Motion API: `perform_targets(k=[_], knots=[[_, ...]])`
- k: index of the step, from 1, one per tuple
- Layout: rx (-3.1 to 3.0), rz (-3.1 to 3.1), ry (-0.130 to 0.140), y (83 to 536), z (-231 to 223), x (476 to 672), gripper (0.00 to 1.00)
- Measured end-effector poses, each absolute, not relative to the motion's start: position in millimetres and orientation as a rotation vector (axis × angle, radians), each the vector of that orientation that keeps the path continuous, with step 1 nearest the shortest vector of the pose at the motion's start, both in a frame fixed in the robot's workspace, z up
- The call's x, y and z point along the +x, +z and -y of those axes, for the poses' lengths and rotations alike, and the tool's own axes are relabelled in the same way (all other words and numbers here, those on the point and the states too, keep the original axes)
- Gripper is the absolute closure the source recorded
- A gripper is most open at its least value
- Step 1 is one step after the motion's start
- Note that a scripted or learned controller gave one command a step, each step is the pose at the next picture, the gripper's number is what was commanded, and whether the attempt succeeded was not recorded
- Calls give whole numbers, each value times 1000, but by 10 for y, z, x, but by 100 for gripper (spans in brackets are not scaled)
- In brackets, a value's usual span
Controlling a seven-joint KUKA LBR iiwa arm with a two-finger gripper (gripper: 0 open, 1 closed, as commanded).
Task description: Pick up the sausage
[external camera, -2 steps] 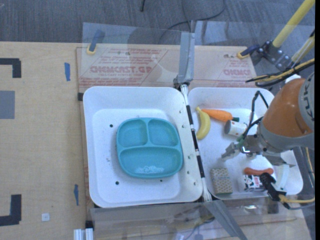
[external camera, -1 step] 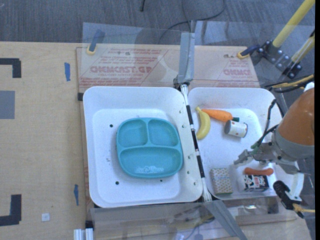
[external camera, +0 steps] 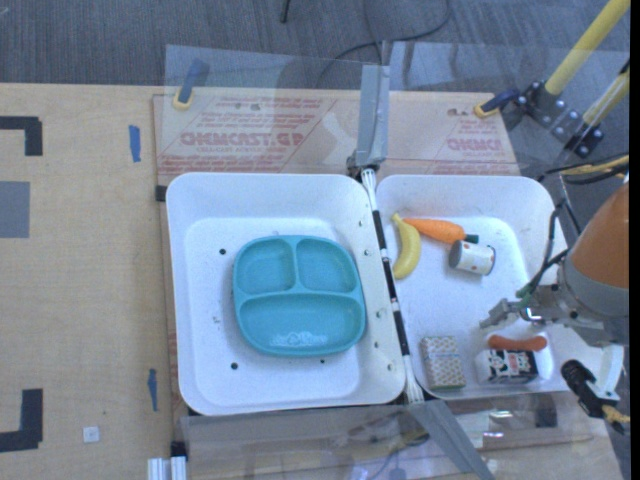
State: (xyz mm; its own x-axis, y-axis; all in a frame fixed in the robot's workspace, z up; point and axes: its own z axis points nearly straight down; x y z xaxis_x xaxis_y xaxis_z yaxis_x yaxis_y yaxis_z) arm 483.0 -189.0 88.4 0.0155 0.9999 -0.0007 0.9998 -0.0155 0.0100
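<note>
Sausage (external camera: 518,343) sits on a carton (external camera: 510,365) in the right bin (external camera: 535,203), gripper (external camera: 528,313) hovering just above, can't tell the fingers' spread, so descent's probably next.

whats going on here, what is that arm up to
A grey and orange robot arm reaches into the right bin from the right. Its claw hangs just above the sausage, which lies beside a small black and white carton. The left bin holds a teal divided plate.
</note>
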Motion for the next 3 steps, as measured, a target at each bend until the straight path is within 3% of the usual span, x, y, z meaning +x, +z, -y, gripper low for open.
perform_targets(k=[1, 2, 3], knots=[[2310, -2116, 7, 888, 1449, 4834, 0], [2312, -2107, 10, 995, 1473, 4841, 100], [2313, -2107, 10, 995, 1473, 4840, 0]])
